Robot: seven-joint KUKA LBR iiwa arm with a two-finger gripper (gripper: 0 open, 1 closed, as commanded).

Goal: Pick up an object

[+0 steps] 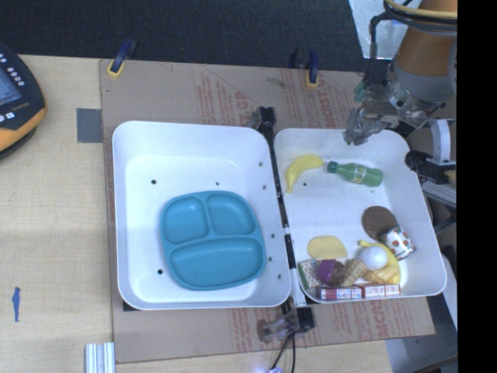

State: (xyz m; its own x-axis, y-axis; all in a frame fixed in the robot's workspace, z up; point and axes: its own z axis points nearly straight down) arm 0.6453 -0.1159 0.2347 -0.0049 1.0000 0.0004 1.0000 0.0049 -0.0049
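Observation:
The right bin (419, 196) holds a yellow banana (300, 169), a green bottle (356, 172) lying on its side, a brown round cookie (379, 221), and a small red-and-white cup (399, 242). A yellow chip (327, 247), a white egg (375, 257), a purple item (327, 271) and a red-and-white bar (359, 291) crowd the near edge. My gripper (362, 130) hangs above the bin's far rim, just beyond the green bottle, with nothing seen between its fingers.
The left bin (140, 169) holds a blue divided plate (212, 238). Blue and yellow clamps (311, 66) pin the cardboard sheet at the back. A yellow-and-black device (15, 92) lies at the far left of the bench.

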